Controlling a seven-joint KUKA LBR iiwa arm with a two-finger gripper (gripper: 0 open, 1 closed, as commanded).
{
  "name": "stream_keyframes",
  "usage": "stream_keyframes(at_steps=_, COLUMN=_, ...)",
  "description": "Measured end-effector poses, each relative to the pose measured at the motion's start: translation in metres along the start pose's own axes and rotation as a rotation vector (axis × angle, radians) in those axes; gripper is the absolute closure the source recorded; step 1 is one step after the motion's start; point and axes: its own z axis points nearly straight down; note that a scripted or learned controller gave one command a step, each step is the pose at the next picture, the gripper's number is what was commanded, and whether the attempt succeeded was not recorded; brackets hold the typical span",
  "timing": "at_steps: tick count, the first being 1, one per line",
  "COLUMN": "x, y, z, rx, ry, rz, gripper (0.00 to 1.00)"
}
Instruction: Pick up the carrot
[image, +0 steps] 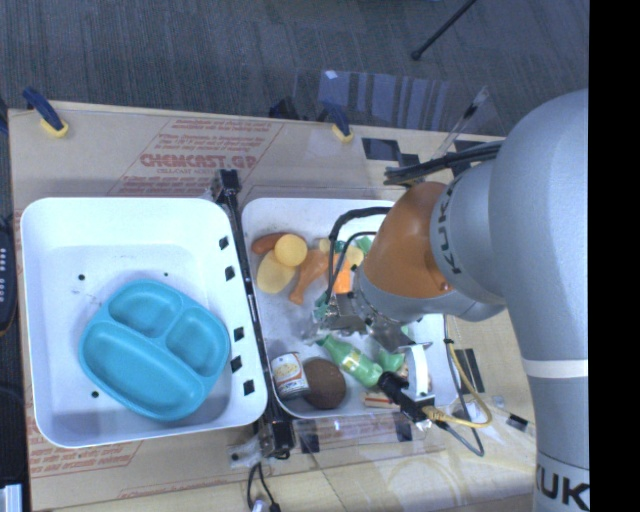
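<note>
We saw the arm reaching over the right bin, its orange wrist band covering the middle of that bin, and the gripper low among the clutter there. Whether it was open or closed we could not tell, because the wrist hid most of it from above.

The carrot showed as a slim orange piece just under the wrist's left edge, near the middle of the right bin, partly covered by the arm. We judged it to be the carrot by colour and shape, though a tan piece lying at a slant just beside it made the call less sure. Toward the bin's far-left corner lay a yellow round fruit and a paler yellow disc. Near the front edge stood a small can, a brown round item and a green bottle, all close together.

The blue divided plate sat in the left bin, well apart from the work.

The risk we saw was crowding: the carrot lay close to its neighbours, so a closing grip could catch the tan piece or green bottle instead, or nudge the carrot aside. A slim, smooth carrot could also roll or slip out on lifting.
</note>
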Motion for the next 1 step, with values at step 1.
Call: stream_keyframes(at_steps=1, x=0.0254, y=0.0230, z=-0.0935, rx=-0.012, ry=-0.003, rz=-0.263, gripper=1.00)
